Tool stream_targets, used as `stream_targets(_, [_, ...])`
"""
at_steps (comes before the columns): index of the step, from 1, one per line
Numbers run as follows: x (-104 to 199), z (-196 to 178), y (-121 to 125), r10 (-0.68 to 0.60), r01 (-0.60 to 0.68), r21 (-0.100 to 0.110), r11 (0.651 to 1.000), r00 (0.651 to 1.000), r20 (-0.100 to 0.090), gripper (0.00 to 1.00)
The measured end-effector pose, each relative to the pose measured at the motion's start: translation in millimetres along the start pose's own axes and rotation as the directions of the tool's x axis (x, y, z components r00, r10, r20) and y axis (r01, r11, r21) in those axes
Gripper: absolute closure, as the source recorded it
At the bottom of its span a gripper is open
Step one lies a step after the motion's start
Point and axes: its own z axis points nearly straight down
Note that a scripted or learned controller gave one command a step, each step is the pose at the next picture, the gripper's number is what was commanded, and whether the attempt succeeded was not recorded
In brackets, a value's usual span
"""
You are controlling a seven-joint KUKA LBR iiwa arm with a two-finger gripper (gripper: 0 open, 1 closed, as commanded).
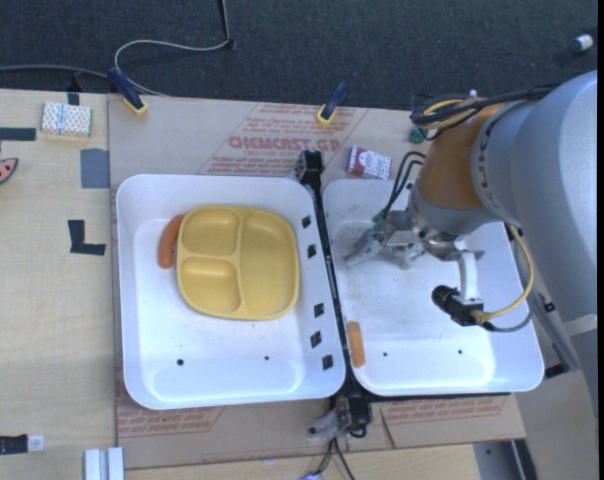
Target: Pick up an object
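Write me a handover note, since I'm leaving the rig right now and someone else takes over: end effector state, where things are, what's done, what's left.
End effector: low in the right bin, upper-left area; nothing visibly held, finger state unclear.
Left bin: yellow divided plate, an orange sausage-like item touching its left edge.
Right bin: small orange piece by the left wall, near the front.
Done: no pick visible.
Left: grasp and lift one object.
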Motion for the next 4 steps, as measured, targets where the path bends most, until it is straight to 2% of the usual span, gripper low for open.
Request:
stream_targets(1, [-1,-10,1,0.0,0.0,-0.003,1.0,1.0,0.002,1.0])
stream_targets(2, [0,-19,1,-0.001,0.001,-0.002,1.0,1.0,0.001,1.0])
stream_targets(3, [0,-19,0,-0.001,0.001,-0.002,1.0,1.0,0.001,0.0])
stream_targets(4, [1,-28,1,-0.003,0.003,-0.001,1.0,1.0,0.0,1.0])
